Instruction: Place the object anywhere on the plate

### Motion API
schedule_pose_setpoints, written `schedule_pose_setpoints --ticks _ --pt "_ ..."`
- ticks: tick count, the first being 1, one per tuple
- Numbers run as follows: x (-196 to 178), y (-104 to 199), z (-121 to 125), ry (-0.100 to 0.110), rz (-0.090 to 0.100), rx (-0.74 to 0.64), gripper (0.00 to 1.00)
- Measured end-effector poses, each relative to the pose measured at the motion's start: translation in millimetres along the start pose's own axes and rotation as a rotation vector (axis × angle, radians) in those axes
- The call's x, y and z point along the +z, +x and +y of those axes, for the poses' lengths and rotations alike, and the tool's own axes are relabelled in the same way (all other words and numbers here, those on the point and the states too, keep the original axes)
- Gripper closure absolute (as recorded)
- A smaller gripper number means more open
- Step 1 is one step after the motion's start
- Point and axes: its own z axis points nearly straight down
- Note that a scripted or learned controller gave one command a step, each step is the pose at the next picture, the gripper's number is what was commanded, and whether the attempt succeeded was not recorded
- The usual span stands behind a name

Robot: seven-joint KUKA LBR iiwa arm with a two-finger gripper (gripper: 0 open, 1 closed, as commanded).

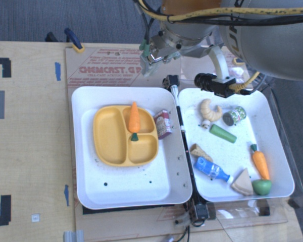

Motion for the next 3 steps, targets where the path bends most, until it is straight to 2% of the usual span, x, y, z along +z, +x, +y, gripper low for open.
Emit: schedule_pose_setpoints --ticks 3 --pt "-34.0 -0.9 6.6 -0.019 -0.015 -0.008 1.00"
